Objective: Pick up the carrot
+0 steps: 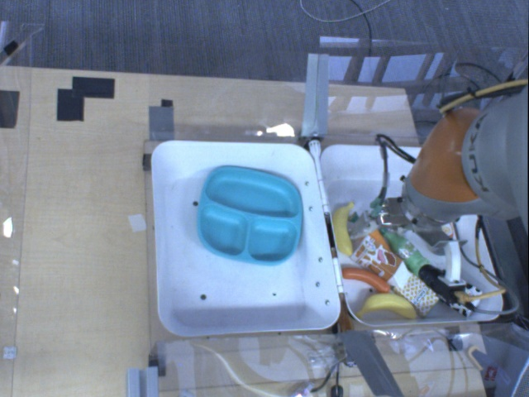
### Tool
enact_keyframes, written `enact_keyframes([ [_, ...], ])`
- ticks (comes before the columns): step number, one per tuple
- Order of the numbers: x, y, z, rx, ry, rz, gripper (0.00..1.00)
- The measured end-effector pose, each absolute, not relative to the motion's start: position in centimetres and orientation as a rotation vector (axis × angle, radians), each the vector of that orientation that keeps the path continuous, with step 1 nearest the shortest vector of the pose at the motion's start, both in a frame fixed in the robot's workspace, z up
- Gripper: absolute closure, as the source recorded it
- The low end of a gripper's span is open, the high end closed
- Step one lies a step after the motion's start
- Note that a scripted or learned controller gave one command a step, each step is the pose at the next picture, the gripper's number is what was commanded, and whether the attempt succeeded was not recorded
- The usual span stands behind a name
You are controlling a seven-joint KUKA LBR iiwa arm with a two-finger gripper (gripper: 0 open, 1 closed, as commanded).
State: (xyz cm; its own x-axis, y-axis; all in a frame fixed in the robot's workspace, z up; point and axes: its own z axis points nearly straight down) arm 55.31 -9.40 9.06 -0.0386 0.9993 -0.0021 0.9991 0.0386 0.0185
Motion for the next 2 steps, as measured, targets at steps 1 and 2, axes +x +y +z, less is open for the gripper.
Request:
enact_keyframes([
  [1, 55.5, -9.4, 10.1, 2.164, 2.254, 0.022, 1.0],
  [2, 58.2, -7.0, 18.6, 1.728, 2.617, 0.004, 1.0],
])
